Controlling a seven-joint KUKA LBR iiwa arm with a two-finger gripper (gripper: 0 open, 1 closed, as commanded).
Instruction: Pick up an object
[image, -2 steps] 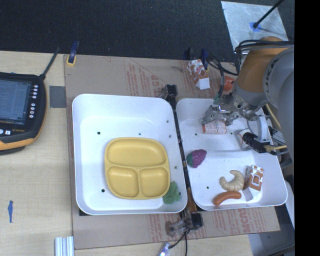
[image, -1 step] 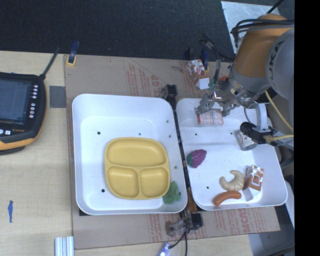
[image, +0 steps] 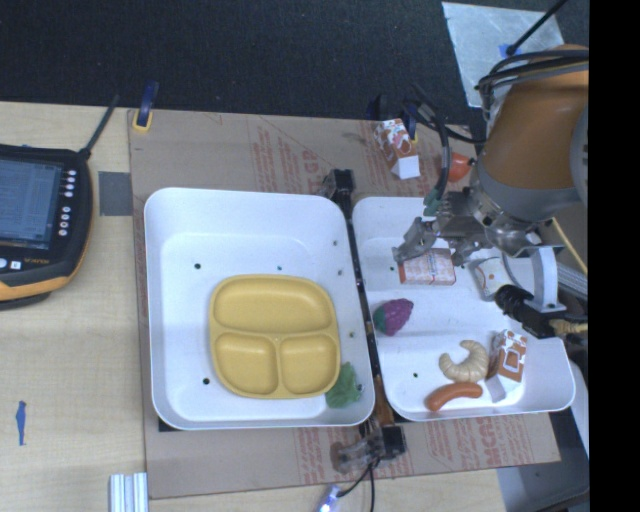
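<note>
Gripper (image: 432, 243) sits over the upper part of the right white bin (image: 400, 395), directly above a small red-and-white printed carton (image: 428, 269). Dark fingers seem to straddle the carton's upper edge, but the wrist hardware crowds the spot — cannot tell whether the jaws are spread, closed, or gripping anything. No object can be confirmed between the fingers, so the pick counts as not yet done.

The carton lies flat on the bin floor near the bin's upper left, just under the gripper; it looks the likeliest target. Other candidates in the same bin: a purple knobbly toy fruit (image: 393, 316) just below the carton near the divider, a pale tan croissant-shaped toy (image: 466, 362) and an orange-red sausage-shaped toy (image: 451, 397) toward the lower right, well apart from the gripper.

Left white bin (image: 170, 230) holds a yellow three-compartment plastic tray (image: 274, 334), with a green leafy toy (image: 344, 386) beside its lower right corner.

Arm pose — the grey arm with orange band (image: 535, 125) reaches in from the right, wrist pointed down and leaning toward the divider between bins. Remaining, by my reading: secure a grasp and lift clear.
</note>
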